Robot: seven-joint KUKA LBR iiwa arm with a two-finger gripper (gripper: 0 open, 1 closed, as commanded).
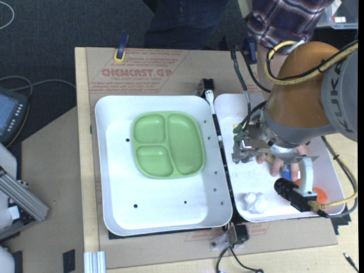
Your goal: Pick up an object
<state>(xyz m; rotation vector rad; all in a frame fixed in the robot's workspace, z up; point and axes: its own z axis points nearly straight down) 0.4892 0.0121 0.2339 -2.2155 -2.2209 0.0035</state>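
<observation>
My gripper [288, 168] is low inside the right bin [227, 108], mostly hidden under the orange-banded wrist [298, 87]. Right beneath it lie a pinkish object [275, 164] and a blue object [294, 173], both partly covered by the arm. I cannot tell whether either one is touched or held. A small white crumpled object [254, 202] rests near the right bin's front edge. An orange object [321, 195] peeks out at the bin's right side.
The left bin [114, 169] holds a green divided plate [168, 144]. A black clamp [207, 87] sits at the back between the bins. A person in a plaid shirt [290, 7] stands behind the bench. Cables [244, 84] hang near the arm.
</observation>
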